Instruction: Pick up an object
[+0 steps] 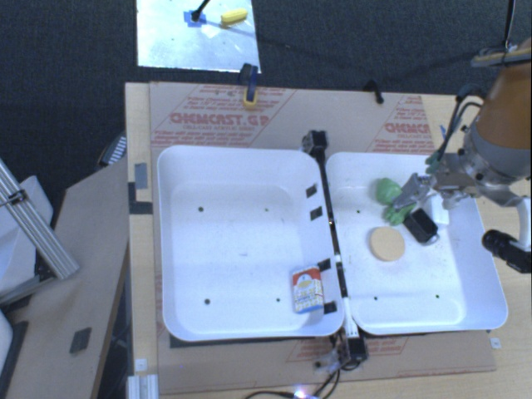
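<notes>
A green soft object (386, 192) lies in the right bin (465, 306), near its upper middle. A round tan disc (386, 244) rests just below it on the bin floor. My gripper (409, 199) reaches in from the right and sits low over the right side of the green object, covering part of it. I cannot make out whether it touches or holds the object. A small red, white and blue box (307, 289) lies in the left bin (199, 223), at its lower right corner.
The two white bins stand side by side on a cardboard sheet (216, 115), joined by a black-clipped divider (328, 223). A yellow and blue clamp (248, 86) sits at the sheet's back edge. A metal plate (195, 23) lies beyond.
</notes>
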### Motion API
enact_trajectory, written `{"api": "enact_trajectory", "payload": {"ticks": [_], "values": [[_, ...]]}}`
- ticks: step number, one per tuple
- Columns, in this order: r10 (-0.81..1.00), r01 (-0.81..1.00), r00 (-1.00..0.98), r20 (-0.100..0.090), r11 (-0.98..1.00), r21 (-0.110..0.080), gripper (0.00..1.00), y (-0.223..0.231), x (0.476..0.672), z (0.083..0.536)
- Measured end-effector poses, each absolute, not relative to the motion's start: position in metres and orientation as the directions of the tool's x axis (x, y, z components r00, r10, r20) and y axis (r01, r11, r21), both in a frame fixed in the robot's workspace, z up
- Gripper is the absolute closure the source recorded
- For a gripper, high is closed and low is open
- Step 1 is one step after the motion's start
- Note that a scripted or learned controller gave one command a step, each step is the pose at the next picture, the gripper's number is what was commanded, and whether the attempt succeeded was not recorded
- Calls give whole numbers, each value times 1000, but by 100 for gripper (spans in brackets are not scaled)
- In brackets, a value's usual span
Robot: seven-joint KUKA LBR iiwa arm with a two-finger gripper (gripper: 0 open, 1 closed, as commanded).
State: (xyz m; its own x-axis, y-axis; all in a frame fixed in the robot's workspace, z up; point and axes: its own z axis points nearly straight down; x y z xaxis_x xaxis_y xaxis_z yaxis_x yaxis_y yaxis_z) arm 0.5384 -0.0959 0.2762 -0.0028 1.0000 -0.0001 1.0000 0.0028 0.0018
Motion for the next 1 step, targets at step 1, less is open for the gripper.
{"api": "enact_trajectory", "payload": {"ticks": [1], "values": [[1000, 1000, 3, 1, -3, -6, 0, -129, 520, 77]]}}
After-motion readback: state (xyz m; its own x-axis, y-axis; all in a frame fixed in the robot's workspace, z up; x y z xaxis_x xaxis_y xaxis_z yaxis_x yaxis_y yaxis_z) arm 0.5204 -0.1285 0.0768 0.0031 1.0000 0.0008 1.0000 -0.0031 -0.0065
